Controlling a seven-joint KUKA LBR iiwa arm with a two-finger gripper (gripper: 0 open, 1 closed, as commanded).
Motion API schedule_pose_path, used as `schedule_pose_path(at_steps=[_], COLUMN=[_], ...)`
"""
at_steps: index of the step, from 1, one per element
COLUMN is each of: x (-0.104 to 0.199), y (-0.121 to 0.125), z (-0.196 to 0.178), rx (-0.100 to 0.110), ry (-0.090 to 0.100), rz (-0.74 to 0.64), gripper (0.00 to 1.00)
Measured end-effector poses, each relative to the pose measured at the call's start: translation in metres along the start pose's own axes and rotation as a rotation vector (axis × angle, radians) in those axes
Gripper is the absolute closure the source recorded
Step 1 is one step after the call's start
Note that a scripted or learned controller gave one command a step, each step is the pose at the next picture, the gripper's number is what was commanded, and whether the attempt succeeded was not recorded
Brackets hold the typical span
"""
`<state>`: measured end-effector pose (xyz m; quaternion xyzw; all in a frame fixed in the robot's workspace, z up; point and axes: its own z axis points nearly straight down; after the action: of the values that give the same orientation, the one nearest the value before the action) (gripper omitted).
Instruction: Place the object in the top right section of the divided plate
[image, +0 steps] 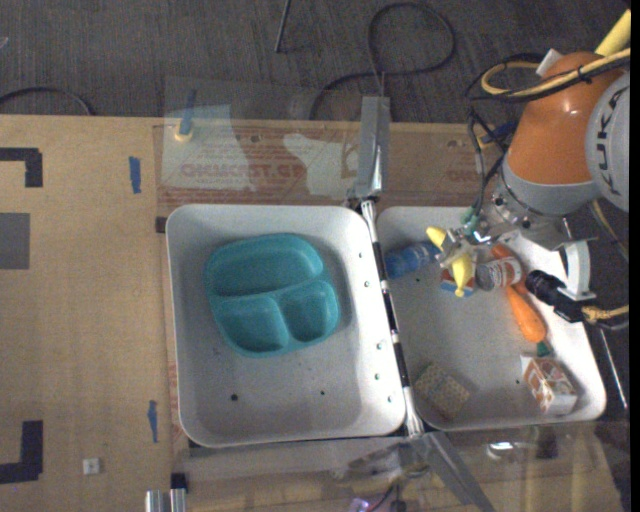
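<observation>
camera view has my arm (560, 130) reaching in from the right over the far end of the right bin (500, 400), with my gripper (468, 240) low among a knot of small things there. i cannot tell from this slant how the tool stands or whether it has anything, because the wrist covers most of it.

the thing i judge i'm after is the yellow toy (457, 265), lying right under the tool, with a blue bottle (405, 260) just to its left against the bin wall and a small can (498, 272) touching it on the right. that crowding is why i come in steeply from above: there's little room at the sides.

a carrot (527, 312) lies nearer and to the right, a small box (548, 385) sits in the near right corner, and a brown pad (441, 390) rests at the near left.

the plate (272, 292) waits in the left bin (270, 410), set towards the far side. its far section is one wide well and the two small ones sit nearer, so my drop point is the far right part, well apart from where i am.
</observation>
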<state>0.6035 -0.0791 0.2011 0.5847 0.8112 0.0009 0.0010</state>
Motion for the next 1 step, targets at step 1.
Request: schedule_pose_path(at_steps=[1], x=[0.0641], y=[0.0255], z=[-0.0301], rx=[0.000], ry=[-0.001], rz=[-0.001], gripper=[1.00])
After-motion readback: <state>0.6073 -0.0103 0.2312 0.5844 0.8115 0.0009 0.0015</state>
